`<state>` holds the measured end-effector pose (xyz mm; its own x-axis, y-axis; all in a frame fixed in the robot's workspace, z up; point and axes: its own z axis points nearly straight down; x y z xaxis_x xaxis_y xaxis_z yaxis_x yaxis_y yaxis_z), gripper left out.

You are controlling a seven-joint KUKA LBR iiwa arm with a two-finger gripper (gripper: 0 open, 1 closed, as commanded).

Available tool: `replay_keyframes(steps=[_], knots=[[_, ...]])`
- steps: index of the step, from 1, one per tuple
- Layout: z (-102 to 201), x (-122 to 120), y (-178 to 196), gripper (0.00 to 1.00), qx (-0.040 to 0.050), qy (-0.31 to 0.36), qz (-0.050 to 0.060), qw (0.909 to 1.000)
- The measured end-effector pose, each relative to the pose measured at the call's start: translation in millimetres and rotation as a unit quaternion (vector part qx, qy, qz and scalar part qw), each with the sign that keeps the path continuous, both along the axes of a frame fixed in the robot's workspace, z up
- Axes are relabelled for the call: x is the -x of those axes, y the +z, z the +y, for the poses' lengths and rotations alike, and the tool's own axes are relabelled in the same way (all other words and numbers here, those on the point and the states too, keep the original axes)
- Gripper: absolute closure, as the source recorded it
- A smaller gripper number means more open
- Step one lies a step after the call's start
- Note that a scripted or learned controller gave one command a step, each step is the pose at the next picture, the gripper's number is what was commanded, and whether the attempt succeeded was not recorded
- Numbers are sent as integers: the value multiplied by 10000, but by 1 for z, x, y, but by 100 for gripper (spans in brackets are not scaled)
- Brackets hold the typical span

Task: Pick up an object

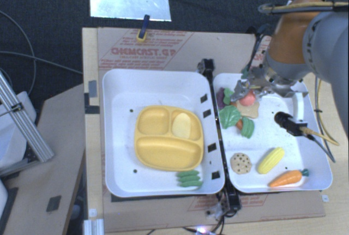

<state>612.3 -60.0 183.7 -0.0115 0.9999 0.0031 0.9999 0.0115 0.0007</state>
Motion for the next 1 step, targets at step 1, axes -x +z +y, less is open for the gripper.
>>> replay_keyframes(steps=[1], knots=[[81,-36,1,100,-5,8,-20,10000]])
